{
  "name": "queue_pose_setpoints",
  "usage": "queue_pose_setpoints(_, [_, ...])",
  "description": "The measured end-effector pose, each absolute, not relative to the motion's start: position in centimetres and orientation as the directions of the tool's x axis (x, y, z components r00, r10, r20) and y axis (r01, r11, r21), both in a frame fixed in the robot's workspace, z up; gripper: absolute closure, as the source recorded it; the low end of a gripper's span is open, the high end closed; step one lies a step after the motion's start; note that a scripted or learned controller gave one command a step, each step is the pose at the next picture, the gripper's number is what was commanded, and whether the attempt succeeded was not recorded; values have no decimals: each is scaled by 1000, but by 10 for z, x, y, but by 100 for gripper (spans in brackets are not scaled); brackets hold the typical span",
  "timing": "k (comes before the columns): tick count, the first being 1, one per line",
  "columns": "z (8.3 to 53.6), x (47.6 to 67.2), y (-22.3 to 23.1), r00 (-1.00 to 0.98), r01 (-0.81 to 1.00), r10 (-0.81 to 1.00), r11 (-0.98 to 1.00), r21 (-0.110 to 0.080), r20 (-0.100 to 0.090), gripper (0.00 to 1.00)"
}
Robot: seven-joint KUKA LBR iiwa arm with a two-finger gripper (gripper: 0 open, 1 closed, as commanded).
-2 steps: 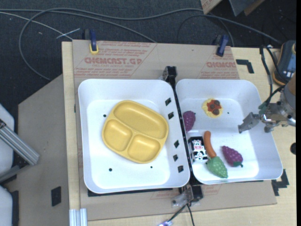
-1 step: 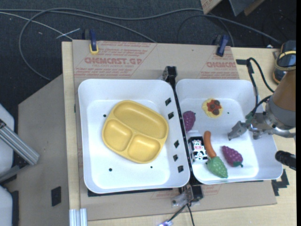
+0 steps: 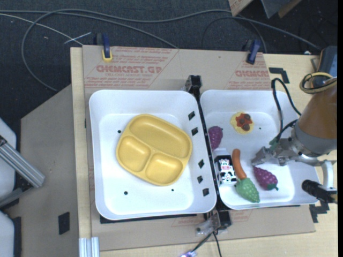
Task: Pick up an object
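In the right bin [image 3: 268, 101], my gripper [image 3: 271, 156] hangs low near the right side, just above a purple grape bunch [image 3: 266, 177]. Nothing shows as held in it. To its left lie an orange carrot [image 3: 238, 164], a small black-and-white cow toy [image 3: 226, 171] and a green leafy piece [image 3: 247, 189]. Further back are a second purple bunch [image 3: 215, 136] by the divider and a yellow tart with red topping [image 3: 242, 121].
The left bin [image 3: 102, 143] holds a yellow three-compartment plate [image 3: 154, 149]. A black divider with clips [image 3: 201, 143] runs between the bins. The arm's orange band [image 3: 323, 114] and black cables [image 3: 281, 98] hang over the right bin's edge.
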State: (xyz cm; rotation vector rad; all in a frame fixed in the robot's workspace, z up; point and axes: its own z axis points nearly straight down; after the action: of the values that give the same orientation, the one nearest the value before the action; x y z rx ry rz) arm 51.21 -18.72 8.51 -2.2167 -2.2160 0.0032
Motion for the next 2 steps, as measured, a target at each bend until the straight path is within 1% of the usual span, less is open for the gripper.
queue_pose_setpoints(1, [99, 514, -188, 1, 1000, 1000, -1, 1, 1, 100])
queue_pose_setpoints(2, [161, 513, -194, 0, 1000, 1000, 0, 4, -2, 100])
